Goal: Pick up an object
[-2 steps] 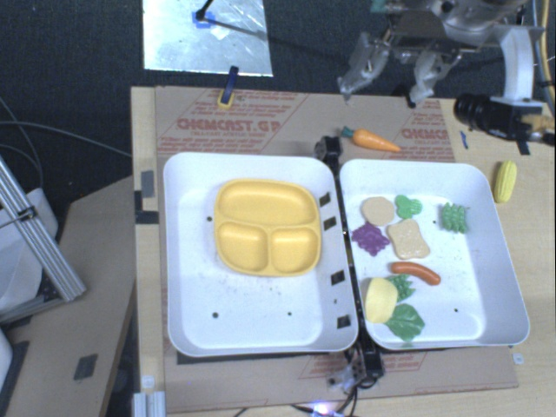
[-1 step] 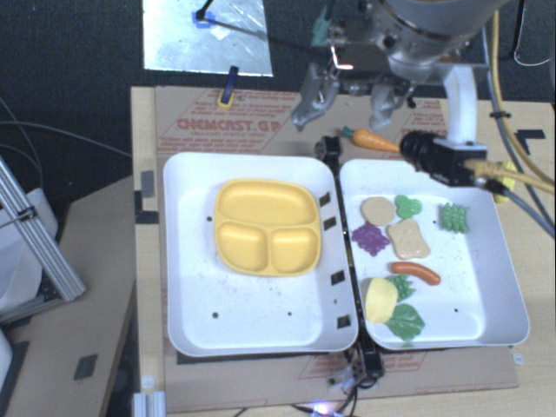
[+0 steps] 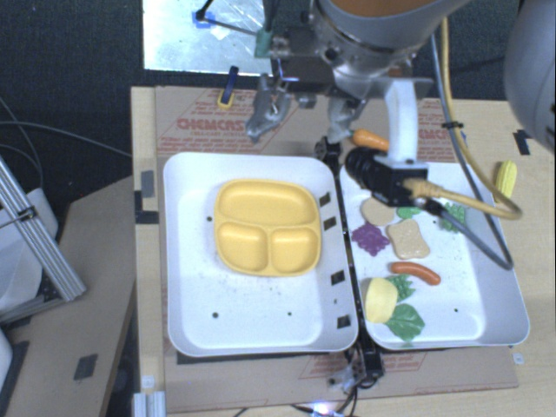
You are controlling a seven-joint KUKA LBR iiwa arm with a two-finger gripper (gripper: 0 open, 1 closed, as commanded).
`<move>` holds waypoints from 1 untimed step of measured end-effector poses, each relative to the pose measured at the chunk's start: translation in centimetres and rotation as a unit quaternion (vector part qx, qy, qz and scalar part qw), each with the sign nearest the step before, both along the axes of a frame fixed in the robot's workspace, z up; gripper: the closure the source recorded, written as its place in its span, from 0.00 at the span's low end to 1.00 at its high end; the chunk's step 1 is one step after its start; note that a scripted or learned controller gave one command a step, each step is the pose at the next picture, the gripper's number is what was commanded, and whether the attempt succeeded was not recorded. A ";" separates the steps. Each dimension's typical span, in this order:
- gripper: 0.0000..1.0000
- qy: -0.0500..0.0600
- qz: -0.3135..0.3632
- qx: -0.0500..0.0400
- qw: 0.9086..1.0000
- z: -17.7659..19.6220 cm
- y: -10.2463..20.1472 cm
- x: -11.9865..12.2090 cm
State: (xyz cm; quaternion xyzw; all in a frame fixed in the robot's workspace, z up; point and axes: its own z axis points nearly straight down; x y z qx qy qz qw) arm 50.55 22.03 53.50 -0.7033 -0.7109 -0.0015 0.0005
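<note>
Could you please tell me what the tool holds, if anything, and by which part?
Nothing visible: the tool hangs beyond the left white bin, while the plastic toy foods lie in the right white bin.

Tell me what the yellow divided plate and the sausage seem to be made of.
The yellow divided plate looks like moulded plastic with a semi-matte finish: one even colour and rounded, pressed compartments. The sausage is probably toy plastic or rubber, slightly glossy, with a flat red-orange colour. It is too small to tell hard from soft.

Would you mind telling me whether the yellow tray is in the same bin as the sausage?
No, the tray lies in the view's left bin, while the sausage lies in the right bin.
</note>
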 end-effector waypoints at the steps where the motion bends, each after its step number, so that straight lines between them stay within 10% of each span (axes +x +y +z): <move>1: 0.00 0.003 -0.002 -0.002 1.000 -7.5 1.1 0.4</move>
